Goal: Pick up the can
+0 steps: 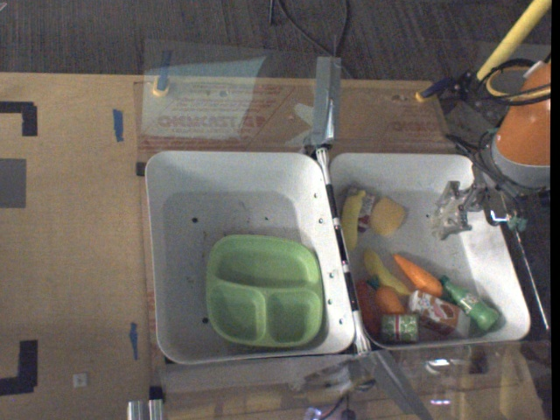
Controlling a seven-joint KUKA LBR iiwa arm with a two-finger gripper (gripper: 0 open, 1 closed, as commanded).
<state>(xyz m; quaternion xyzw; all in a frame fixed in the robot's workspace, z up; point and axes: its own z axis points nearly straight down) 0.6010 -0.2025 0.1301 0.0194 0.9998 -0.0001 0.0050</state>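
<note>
Faint reddish print on the clear sheet point(214, 112) beyond the left bin is too blurred to read; no other text is legible.

Can point(399, 326) lies at right bin's point(516, 322) front edge; gripper point(452, 213) hovers apart.

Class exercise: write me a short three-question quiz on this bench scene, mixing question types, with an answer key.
1. True or false: the green divided tray lies in the right bin.
2. The can lies nearest which edge of its bin: A) far, B) near, C) right?
3. Fill in: the gripper hovers over the ____ bin.

Key: 1. False, it lies in the left bin. 2. B. 3. right.
</note>
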